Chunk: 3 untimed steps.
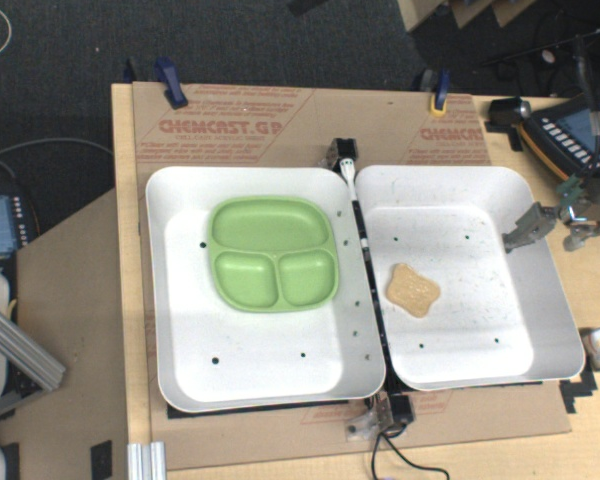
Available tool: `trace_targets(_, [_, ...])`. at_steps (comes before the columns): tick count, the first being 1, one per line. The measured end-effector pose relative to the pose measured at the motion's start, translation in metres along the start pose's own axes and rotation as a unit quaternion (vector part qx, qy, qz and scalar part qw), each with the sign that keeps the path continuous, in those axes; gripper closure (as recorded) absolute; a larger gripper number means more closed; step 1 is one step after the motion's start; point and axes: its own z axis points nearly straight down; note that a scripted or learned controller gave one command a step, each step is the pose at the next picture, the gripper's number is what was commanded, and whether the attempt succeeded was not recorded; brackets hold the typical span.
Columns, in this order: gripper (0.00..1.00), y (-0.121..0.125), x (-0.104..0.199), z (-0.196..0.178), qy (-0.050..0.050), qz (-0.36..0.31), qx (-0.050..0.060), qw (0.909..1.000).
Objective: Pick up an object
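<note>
Camera view: pincer (530,226) at right bin (540,298) rim, finger state indiscernible. Tan biscuit-like piece (412,291) lies well left, below it. Green divided tray (274,253) further left, in left bin (180,348).

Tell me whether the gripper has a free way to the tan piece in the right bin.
Probably yes. The gripper sits at the right bin's far right edge, and the tan piece lies flat and alone near the bin's left side, with only bare floor between them.
</note>
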Motion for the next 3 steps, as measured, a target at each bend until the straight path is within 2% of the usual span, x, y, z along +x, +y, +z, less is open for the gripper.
trace_targets(1, [0.0,-0.016,0.107,0.086,0.003,-0.003,0.009,1.0])
trace_targets(2, [0.0,-0.012,0.131,-0.04,0.0,0.0,-0.003,1.0])
trace_targets(3, [0.0,-0.012,0.237,-0.039,0.001,-0.003,0.002,1.0])
